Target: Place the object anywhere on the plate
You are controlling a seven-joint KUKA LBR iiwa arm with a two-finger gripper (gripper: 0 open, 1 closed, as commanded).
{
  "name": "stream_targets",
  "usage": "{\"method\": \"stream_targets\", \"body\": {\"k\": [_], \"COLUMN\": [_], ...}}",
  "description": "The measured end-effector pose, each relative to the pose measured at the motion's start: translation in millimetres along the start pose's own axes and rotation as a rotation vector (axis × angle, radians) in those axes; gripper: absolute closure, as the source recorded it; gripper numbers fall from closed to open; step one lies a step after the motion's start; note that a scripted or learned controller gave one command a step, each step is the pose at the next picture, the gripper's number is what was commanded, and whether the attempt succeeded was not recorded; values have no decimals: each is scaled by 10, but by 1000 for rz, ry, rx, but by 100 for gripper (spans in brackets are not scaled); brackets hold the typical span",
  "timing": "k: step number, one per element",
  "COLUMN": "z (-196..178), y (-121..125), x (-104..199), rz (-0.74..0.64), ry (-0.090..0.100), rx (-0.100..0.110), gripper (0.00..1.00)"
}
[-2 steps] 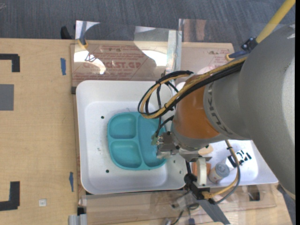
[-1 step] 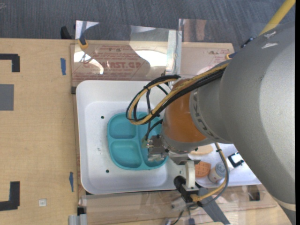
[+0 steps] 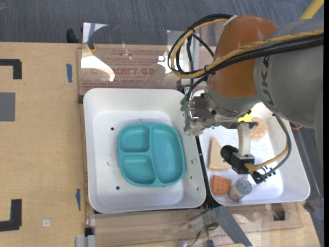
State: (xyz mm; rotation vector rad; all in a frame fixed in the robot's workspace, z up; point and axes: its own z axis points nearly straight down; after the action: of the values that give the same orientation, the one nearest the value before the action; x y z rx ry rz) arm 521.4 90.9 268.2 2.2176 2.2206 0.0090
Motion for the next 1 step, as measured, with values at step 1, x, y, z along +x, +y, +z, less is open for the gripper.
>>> {"method": "stream_targets", "body": {"k": [1], "z": [-431], "y": [-410], "x": [-364], "rz": [1], "ry": [-1], "rx": [2], "gripper": [100]}}
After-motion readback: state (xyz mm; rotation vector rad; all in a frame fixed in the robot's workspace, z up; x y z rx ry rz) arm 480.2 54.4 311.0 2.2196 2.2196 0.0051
